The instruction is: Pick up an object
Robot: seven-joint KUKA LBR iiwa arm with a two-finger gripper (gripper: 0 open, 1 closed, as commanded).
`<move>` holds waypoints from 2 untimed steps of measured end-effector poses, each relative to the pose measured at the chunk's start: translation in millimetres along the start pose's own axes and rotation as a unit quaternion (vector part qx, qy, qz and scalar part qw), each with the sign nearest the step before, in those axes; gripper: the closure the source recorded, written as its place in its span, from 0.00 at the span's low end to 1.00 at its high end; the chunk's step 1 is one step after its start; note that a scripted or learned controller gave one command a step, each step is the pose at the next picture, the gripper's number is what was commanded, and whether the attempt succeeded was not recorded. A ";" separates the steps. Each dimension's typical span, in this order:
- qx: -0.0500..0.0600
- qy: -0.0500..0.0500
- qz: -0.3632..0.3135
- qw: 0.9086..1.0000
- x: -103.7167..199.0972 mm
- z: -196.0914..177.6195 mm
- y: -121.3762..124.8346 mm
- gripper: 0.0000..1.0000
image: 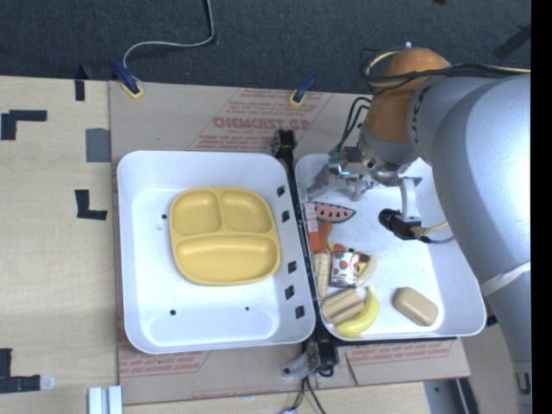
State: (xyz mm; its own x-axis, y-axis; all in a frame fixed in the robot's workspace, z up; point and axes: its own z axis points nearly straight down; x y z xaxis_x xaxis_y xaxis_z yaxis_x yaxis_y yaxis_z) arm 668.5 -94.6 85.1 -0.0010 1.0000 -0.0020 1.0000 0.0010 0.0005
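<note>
Toys [349,274] crowded the right bin's [448,270] left wall, below the end effector [345,172], whose finger state couldn't be told; bare floor lay to its right.

**Robot arm reaches into toy-food bin**

A grey arm [483,171] with an orange band extends from the right over the right bin [448,270], its gripper [349,175] near the bin's upper left corner, just above a watermelon slice [332,213]. A banana [362,315], hot dog [339,302] and bread roll [415,306] lie along the near edge. The left bin [142,231] holds a yellow divided plate [224,235].
</note>
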 end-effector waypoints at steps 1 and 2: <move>0.000 0.000 0.000 1.000 -0.1 0.0 -1.3 0.00; 0.000 0.000 0.000 1.000 -6.4 -0.2 0.1 0.00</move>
